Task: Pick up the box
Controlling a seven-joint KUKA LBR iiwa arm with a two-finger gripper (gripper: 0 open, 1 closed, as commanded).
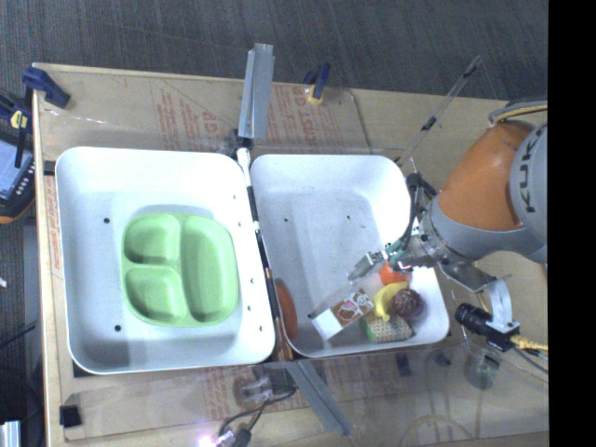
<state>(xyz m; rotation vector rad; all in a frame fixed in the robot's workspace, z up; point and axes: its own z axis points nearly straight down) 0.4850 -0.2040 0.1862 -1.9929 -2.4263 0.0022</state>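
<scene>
A plywood bench (pixel 140 110) stood on dark carpet and bore two shallow white bins side by side. The left bin (pixel 84 184) held a green divided tray (pixel 179 268) with three compartments. The right bin (pixel 317 194) held a small clutter in its near right corner.

The box (pixel 343 315) lay flat on the bin floor at the left edge of that clutter. It was a small carton, white at its lower-left end and printed in red and brown toward its upper-right end. Its long axis ran diagonally, from lower left up toward upper right, pointing toward the gripper. Just beside it on the right sat a yellow item (pixel 389 298), a dark round item (pixel 408 305) and a green patterned piece (pixel 386 331).

The grey arm with its orange band (pixel 480 189) reached in from the right. The gripper (pixel 377 261) hung just above and right of the box, near an orange item (pixel 392 274). Whether its jaws were spread or closed could not be told.
</scene>
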